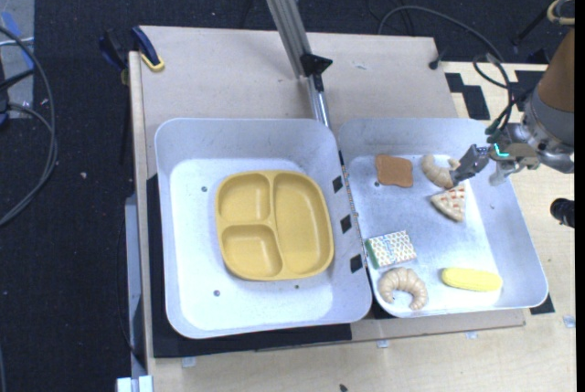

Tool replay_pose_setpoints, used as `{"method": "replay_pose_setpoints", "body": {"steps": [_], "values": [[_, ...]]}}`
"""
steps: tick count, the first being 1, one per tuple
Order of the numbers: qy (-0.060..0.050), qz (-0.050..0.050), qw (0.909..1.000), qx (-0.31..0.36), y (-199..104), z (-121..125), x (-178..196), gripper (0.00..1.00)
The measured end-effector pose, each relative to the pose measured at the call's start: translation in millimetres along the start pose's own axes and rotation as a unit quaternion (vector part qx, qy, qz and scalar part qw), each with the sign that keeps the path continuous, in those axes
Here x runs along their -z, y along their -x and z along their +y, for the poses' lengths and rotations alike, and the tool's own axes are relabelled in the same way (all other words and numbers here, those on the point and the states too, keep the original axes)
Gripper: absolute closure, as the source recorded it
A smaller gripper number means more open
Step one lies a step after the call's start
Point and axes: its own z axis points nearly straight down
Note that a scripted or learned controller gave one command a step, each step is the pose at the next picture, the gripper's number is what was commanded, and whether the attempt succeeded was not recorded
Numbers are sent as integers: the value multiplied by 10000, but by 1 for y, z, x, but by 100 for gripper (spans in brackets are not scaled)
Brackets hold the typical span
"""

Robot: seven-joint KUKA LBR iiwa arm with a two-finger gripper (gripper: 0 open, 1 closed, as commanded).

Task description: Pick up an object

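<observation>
Two bins sit side by side; the left bin [183, 198] bears a yellow tray [274, 224]; the right bin [512, 235] holds toast [394, 170], a croissant [437, 169], a pizza slice [451, 202], a packet [391, 248], a shrimp [404, 286] and a banana [471, 280]; the gripper [471, 164] hangs just beside the croissant, over the slice; whether its fingers are open I cannot tell.

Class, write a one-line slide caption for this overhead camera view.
Pincer hovers by a pale croissant in the right bin of toy foods; a yellow divided plate sits in the left bin.
</observation>
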Motion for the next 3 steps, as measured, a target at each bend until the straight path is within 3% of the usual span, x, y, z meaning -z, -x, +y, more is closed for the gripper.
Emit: {"method": "replay_pose_setpoints", "body": {"steps": [1, 3], "values": [[9, -2, 10000, 2, 0, 0, 1, 0], [-19, 8, 10000, -4, -5, -16, -104, 0]]}}
